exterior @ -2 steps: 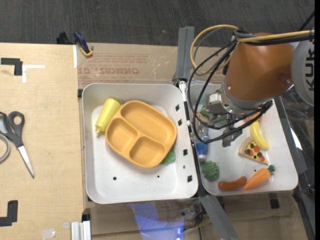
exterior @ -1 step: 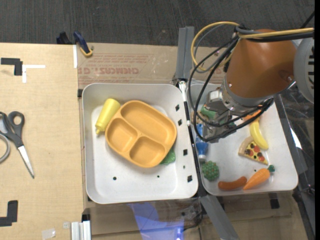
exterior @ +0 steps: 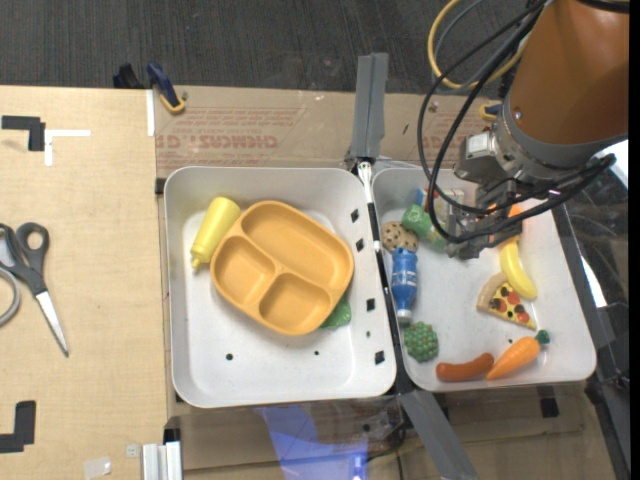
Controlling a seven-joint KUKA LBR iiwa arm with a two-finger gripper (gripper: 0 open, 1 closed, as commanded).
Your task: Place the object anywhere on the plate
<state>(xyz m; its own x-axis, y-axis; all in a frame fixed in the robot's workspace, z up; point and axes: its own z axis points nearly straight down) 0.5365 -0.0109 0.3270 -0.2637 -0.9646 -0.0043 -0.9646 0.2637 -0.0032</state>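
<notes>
An orange-yellow plate [exterior: 282,265] with three compartments lies tilted in the left bin [exterior: 200,368], with nothing on it. My gripper [exterior: 468,230] hangs over the back of the right bin [exterior: 570,363], under the big orange and grey wrist. It is just right of a green toy [exterior: 420,222] and a cookie [exterior: 397,236], and left of a banana [exterior: 516,269]. A blue bottle [exterior: 403,281] lies below and to its left. Cables and the wrist hide the gripper's tip.
A yellow mustard bottle [exterior: 213,229] lies against the plate's left side, and a green piece [exterior: 339,315] pokes out under its lower right edge. The right bin's front holds a pizza slice [exterior: 508,301], a carrot [exterior: 516,355], a sausage [exterior: 464,369] and broccoli [exterior: 420,341]. Scissors [exterior: 35,278] lie on the bench.
</notes>
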